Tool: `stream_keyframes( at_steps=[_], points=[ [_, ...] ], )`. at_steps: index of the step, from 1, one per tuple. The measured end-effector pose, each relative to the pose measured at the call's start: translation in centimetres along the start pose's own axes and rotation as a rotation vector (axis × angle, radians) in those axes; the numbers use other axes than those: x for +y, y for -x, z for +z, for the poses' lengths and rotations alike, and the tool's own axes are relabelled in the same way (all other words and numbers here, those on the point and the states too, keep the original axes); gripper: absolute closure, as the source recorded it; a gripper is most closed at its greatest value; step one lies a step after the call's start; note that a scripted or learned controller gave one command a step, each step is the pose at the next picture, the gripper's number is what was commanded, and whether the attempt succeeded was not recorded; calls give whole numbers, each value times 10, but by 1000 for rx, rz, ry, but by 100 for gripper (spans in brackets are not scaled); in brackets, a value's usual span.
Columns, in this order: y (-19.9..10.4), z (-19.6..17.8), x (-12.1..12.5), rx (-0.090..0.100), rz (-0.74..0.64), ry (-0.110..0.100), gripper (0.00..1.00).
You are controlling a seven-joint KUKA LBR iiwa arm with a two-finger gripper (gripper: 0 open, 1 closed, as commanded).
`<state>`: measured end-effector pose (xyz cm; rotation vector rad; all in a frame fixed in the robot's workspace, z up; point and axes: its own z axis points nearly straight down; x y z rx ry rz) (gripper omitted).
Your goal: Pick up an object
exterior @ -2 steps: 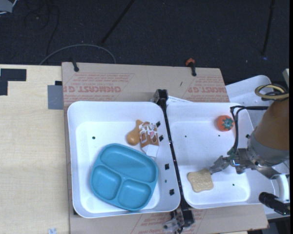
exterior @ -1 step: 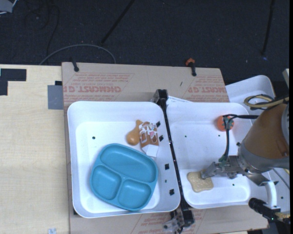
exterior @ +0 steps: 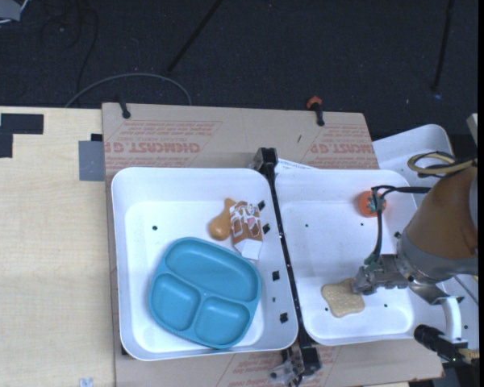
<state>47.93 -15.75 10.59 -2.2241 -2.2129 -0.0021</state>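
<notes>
- Step in hand: looks like the reach/descend onto a target in the right bin (exterior: 323, 185); nothing lifted yet as far as I can judge.
- Likely target: flat beige cookie-shaped piece (exterior: 343, 299), lying on the bin floor near the right bin's front edge, left of centre.
- Tool (exterior: 368, 281) sits low, just beside the beige piece's right edge, maybe touching; can't tell its opening, too dark and small.
- Next move calls for centring over the flat piece, closing on its thin edge, then lifting straight up; flat shape makes a slip likely.
- Arm pose: comes in from the counter's right side, orange band (exterior: 444, 216) above the wrist, wrist angled down and left into the bin.
- Other things: small orange ball (exterior: 366, 203) near the right bin's back edge; left bin (exterior: 137, 185) holds a blue divided tray (exterior: 204, 291) and a brown-and-white toy (exterior: 238, 221).
</notes>
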Motion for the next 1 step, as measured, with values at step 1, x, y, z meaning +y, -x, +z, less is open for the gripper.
stream_keyframes(
  at_steps=[1],
  points=[
    [-3,-42,-2,-3,-7,2,100]
  ],
)
